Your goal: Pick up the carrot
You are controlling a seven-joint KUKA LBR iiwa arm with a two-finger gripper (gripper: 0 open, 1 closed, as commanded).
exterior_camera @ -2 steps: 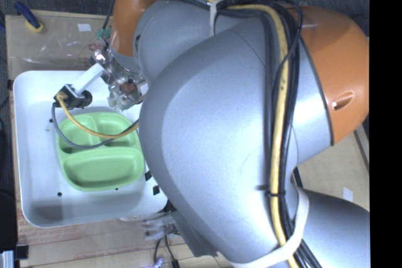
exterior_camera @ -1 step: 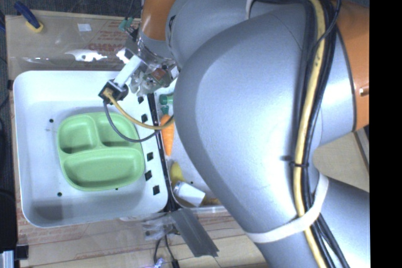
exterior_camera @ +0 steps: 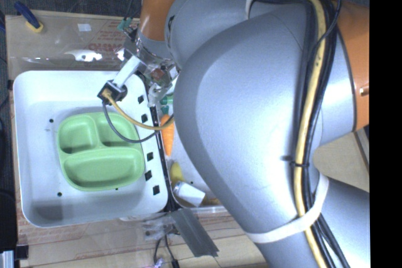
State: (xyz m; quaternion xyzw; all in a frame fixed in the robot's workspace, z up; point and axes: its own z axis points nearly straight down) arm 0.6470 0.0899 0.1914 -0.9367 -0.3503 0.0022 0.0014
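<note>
Near the frame's centre, the end effector (exterior_camera: 157,81) hovered just above the carrot (exterior_camera: 167,127); its state could not be told.

Bench contents, counted by kind

White bins: one in open view (exterior_camera: 25,135), the second mostly hidden behind the arm. Green divided tray (exterior_camera: 100,150): one, with three compartments. Carrot (exterior_camera: 168,130): one, partly visible at the bin divider. Yellow item (exterior_camera: 176,171): one. White item (exterior_camera: 190,193): one. Robot arm (exterior_camera: 251,110): one.
</note>
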